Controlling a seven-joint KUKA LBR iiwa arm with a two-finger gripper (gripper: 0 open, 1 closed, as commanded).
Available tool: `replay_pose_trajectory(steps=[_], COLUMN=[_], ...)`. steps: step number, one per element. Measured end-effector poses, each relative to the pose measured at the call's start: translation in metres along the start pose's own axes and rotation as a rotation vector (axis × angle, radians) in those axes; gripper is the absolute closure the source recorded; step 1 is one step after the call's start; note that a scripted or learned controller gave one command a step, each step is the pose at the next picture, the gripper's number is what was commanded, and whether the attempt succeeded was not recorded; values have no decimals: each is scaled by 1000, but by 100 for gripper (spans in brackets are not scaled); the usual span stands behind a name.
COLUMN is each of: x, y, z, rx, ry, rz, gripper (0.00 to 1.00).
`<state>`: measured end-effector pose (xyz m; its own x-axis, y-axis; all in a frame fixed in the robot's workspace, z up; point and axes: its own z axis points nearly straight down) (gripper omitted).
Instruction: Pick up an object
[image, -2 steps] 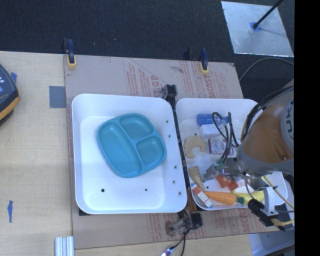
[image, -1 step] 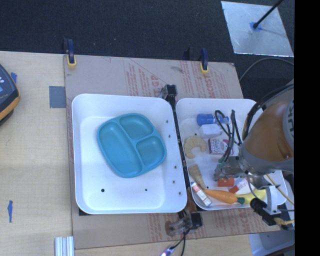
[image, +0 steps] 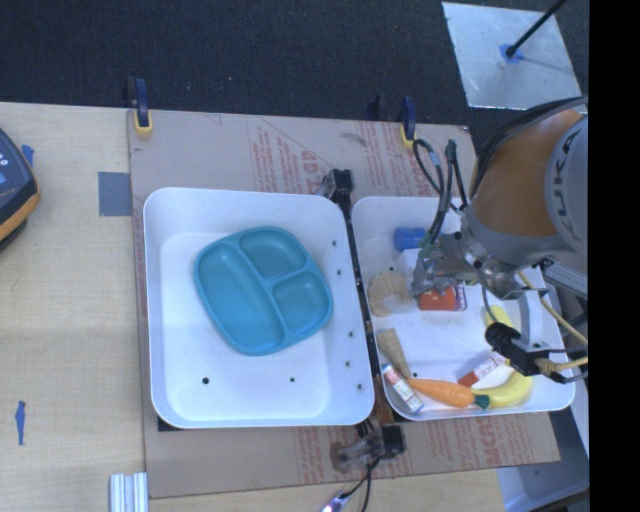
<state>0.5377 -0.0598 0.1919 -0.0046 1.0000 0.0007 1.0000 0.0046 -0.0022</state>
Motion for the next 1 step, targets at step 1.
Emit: replay_pose_trajectory(steps=[1], x=[91], y=[-16], z=[-47], rx=[1], ry=[1], rz=[0], gripper=[100])
